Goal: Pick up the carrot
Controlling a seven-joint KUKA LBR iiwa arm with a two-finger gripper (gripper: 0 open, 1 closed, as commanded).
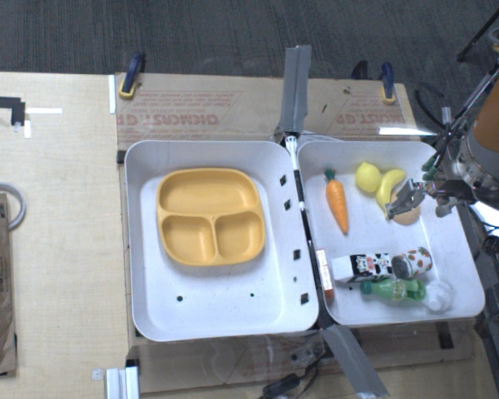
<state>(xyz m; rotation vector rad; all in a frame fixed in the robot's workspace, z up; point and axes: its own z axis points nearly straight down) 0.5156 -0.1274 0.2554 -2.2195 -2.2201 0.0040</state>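
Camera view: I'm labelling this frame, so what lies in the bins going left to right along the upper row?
Yellow divided plate in the left bin → carrot in the right bin → lemon → banana → the hand, over the bin's right part.

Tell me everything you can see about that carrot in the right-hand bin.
The carrot is a small orange toy-like piece, smooth as plastic, with a short green top. It lies flat on the floor of the right bin, near the bin's left wall, green end pointing to the far side and the narrow tip toward the near side, slightly slanted. Nothing touches it: the yellow fruits lie apart to its right, and the end effector is off to the right as well, not on it.
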